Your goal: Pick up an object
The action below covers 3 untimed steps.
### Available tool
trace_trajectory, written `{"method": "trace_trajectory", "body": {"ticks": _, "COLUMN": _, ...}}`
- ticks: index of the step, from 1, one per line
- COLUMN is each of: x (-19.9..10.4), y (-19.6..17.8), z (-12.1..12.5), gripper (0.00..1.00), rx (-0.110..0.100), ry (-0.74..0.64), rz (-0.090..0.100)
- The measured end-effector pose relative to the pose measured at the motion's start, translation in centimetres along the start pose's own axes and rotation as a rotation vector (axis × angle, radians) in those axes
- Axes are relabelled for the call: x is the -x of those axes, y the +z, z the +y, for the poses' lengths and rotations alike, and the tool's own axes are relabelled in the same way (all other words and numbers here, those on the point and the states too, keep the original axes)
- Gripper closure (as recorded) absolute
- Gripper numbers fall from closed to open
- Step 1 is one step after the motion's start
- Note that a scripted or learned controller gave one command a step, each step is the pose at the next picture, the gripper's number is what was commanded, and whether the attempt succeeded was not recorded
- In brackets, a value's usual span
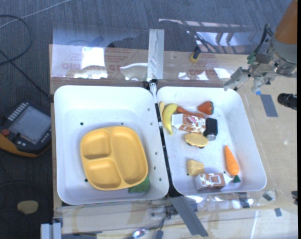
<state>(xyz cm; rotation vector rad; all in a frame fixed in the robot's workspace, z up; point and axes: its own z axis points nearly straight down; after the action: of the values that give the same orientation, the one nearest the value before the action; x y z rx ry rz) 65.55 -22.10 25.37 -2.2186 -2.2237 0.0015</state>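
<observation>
Jaws state unclear, gripper (245, 78) off right bin's (250, 133) far right corner; suggest carrot (231, 162) near right edge, isolated, grip across its width.

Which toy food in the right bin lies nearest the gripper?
The red pepper, at the bin's far side just below the gripper; the banana and carrot lie farther off.

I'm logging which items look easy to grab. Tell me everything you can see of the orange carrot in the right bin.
The carrot is a small toy, smooth and plastic-looking, bright orange with a bit of green at its lower end. It lies flat on the floor of the right bin, near the right wall, lengthwise toward the front corner. Its green end sits close beside the small carton; whether they touch is unclear.
</observation>
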Motion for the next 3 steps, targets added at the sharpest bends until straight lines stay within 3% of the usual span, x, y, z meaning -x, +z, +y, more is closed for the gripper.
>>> {"method": "trace_trajectory", "body": {"ticks": 1, "x": 0.1, "y": 10.6, "z": -4.5, "gripper": 0.0, "rx": -0.002, "ry": 0.049, "rz": -0.001}}
{"method": "trace_trajectory", "body": {"ticks": 2, "x": 0.1, "y": 10.6, "z": -4.5, "gripper": 0.0, "rx": -0.001, "ry": 0.049, "rz": -0.001}}
{"method": "trace_trajectory", "body": {"ticks": 3, "x": -2.1, "y": 14.2, "z": -9.7, "gripper": 0.0, "rx": 0.041, "ry": 0.129, "rz": -0.009}}
